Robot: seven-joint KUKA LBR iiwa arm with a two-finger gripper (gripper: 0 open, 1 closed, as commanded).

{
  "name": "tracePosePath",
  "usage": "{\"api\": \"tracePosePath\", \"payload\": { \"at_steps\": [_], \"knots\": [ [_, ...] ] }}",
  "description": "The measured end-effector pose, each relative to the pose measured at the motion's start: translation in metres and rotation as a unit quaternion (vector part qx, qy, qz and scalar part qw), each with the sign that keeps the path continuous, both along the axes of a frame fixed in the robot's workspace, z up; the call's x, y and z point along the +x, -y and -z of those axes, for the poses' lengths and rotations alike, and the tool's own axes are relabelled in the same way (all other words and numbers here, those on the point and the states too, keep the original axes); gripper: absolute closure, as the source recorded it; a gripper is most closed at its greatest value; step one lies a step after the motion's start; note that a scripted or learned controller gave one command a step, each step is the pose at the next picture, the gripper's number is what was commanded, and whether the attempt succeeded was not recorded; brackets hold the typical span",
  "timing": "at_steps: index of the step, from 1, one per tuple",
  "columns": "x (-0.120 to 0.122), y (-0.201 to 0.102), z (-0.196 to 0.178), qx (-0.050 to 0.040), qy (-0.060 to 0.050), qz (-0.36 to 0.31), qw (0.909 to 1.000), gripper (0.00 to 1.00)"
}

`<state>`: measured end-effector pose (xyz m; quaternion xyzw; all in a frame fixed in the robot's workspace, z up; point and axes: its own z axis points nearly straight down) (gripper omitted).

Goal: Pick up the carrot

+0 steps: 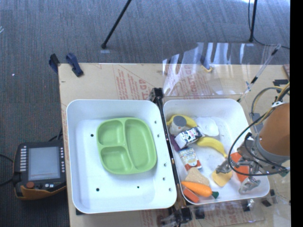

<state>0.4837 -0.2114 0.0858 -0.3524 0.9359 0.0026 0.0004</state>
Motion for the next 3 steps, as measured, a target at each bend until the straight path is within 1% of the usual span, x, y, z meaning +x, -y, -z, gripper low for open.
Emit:
{"api": "tracePosePath", "payload": {
  "at_steps": [1,3],
  "knots": [
    [0.003,-0.003,-0.010,0.0015,0.002,-0.002,1.0000,1.00],
    [0.007,-0.010,-0.028,0.0053,0.004,-0.006,1.0000,1.00]
  ]
}}
